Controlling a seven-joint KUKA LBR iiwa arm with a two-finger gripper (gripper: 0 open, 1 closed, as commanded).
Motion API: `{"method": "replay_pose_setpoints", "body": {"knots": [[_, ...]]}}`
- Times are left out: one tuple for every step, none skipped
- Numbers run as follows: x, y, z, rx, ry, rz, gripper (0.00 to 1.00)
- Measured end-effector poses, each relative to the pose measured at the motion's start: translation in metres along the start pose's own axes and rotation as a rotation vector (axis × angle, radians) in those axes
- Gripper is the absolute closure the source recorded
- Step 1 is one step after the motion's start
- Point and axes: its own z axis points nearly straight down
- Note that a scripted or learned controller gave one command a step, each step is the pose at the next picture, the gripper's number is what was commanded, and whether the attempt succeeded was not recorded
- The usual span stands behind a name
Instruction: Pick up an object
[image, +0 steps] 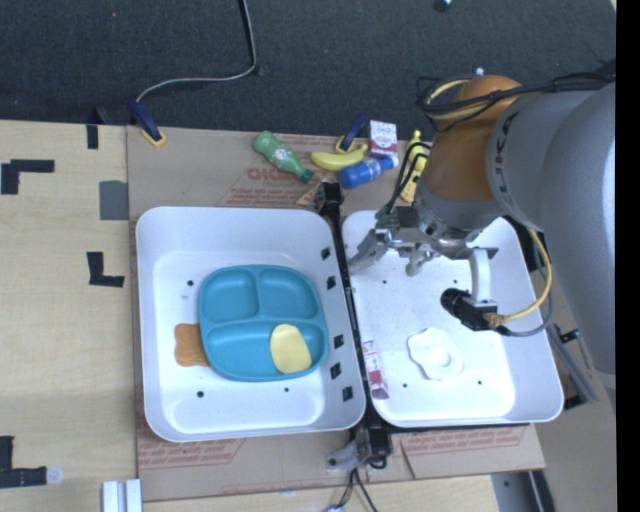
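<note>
A: What lies on the left?

B: The left bin (160, 300) holds a blue plate (255, 310) with three compartments. A yellow piece (291, 349) sits in the plate's lower right compartment. An orange piece (188, 345) lies on the bin floor, touching the plate's left edge and partly tucked under it.

A: And behind the bins?

B: On the cardboard beyond them, a green bottle (282, 156) lies on its side. Just right of it come a banana (338, 158), a blue bottle (362, 173) and a small red and white box (383, 133), all bunched close together.

A: Where is the arm?

B: It reaches in from the right, its orange band (465, 140) over the far edge of the right bin (530, 395). The gripper (390, 250) hangs above the back left part of that bin, near the divider between the two bins.

A: Is it holding anything?

B: No. Its fingers (362, 251) are spread apart, with nothing between them. One points left toward the divider; the other sits a little to the right.

A: What could it pick up in that bin?

B: A white fried egg toy (437, 355) lies flat on the floor toward the front, well apart from the gripper. A small red packet (374, 375) lies along the bin's left rim, near the front. A black fitting (468, 306) with a yellow cable hangs off the arm between the gripper and the egg.
</note>
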Motion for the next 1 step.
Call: {"method": "replay_pose_setpoints", "body": {"knots": [[0.0059,0.0533,0.0009,0.001,0.0,0.0,0.0]]}}
